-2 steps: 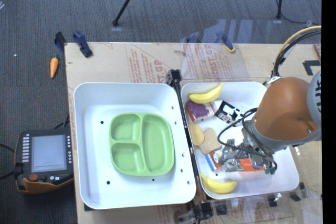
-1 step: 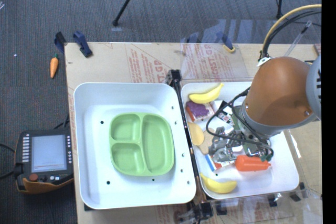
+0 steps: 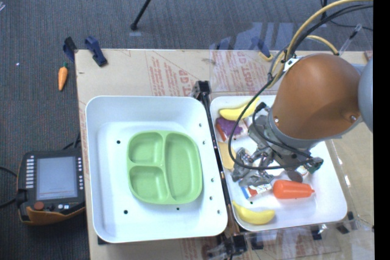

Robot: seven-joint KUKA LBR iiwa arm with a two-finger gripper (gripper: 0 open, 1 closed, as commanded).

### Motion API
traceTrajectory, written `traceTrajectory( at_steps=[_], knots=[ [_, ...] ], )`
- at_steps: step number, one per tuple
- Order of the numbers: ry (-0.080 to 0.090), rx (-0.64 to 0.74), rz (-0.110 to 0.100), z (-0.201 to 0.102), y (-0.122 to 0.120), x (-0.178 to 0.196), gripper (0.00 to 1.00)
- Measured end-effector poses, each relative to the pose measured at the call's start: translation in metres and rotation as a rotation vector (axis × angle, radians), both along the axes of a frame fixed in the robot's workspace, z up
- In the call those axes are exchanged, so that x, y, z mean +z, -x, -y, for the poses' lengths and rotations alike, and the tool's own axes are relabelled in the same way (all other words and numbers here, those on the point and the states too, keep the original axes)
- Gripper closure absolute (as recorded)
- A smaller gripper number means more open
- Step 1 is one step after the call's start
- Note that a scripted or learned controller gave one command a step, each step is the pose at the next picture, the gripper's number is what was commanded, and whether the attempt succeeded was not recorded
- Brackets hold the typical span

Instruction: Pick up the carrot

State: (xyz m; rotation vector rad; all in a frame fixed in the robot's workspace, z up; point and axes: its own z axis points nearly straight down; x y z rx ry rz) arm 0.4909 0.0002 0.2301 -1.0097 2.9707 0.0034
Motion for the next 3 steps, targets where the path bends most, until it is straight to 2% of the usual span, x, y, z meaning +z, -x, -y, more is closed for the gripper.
traceTrajectory(
  at_steps=[1, 2, 3],
  knots=[
    [0.001, 0.108, 0.002, 0.041, -0.076, 0.027, 1.0],
    [-0.003, 0.602, -0.005, 0.053, -0.067, -0.045, 1.0],
    [0.0, 0.304, -0.003, 0.067, -0.044, -0.043, 1.0]
  ],
)
